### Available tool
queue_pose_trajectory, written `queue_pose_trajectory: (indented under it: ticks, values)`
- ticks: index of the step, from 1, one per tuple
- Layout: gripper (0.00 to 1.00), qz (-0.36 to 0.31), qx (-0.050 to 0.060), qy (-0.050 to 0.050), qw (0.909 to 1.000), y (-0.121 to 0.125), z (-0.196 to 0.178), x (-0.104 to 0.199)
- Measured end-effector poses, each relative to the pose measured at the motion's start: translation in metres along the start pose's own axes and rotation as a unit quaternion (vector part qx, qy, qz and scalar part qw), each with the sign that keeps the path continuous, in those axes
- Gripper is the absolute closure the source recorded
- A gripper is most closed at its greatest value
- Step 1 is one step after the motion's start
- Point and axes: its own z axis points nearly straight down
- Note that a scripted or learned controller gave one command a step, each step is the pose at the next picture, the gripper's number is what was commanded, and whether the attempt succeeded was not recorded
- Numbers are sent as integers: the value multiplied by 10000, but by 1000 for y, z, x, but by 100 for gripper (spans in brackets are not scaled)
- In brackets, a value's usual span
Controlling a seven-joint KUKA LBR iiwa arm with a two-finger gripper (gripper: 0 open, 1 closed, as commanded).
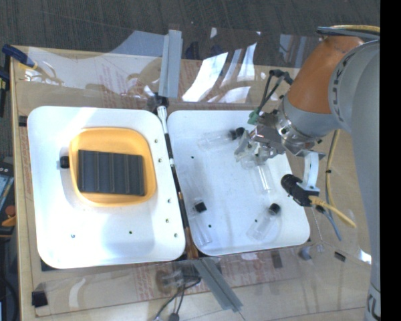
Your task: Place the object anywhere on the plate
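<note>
Two white bins sit side by side on the bench. I see the plate [111,138], yellow with a dark ridged block [111,172] on it, in the left bin [47,233], well left of the gripper [257,149]. Gripper hovers over the right bin [220,239] among clear vials [264,177]. I cannot tell its state or which vial is the object; several are barely visible against white.
</note>
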Motion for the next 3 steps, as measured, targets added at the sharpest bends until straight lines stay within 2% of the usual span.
queue_pose_trajectory:
  ticks: [1, 2, 3]
  values:
    - [100, -1514, 12, -8, 9885, -32, 22, 59]
    - [100, -2203, -14, -16, 9754, -5, 35, 128]
    - [100, -2493, 2, -16, 9684, -31, 36, 190]
